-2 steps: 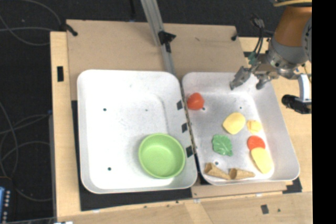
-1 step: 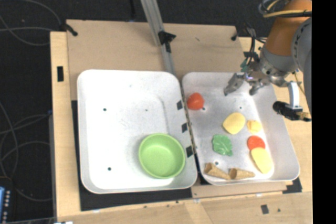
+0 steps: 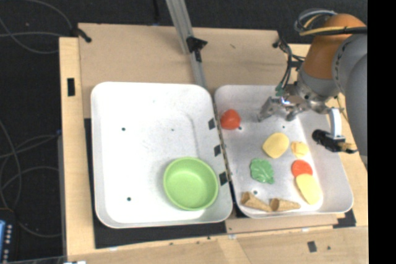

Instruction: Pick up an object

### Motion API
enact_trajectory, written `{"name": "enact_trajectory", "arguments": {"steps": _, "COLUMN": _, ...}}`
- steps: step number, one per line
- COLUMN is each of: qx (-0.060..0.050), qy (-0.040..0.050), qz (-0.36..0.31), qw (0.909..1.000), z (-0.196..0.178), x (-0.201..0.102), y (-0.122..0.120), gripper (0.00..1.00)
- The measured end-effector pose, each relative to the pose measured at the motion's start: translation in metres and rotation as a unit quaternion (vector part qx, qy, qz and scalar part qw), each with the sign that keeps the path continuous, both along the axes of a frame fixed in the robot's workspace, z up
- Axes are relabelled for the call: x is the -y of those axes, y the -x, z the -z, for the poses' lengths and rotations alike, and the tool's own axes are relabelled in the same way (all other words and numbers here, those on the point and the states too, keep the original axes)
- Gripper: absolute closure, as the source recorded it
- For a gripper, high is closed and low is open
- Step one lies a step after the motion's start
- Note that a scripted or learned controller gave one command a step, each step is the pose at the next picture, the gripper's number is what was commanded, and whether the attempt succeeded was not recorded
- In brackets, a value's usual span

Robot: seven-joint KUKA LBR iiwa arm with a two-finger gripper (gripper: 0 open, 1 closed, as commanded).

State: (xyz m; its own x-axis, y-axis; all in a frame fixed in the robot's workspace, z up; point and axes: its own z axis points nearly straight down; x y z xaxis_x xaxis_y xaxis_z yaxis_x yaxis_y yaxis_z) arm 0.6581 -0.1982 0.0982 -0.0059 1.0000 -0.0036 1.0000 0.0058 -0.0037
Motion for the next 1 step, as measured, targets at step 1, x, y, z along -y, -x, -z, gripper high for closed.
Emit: {"name": "enact_trajectory", "arguments": {"steps": 1, "qx": 0.004, "qy": 0.0029, "qz": -0.002, "qw": 1.0000, "z": -0.0157, "x": 0.0018, "y": -0.0023, "gripper": 1.00}}
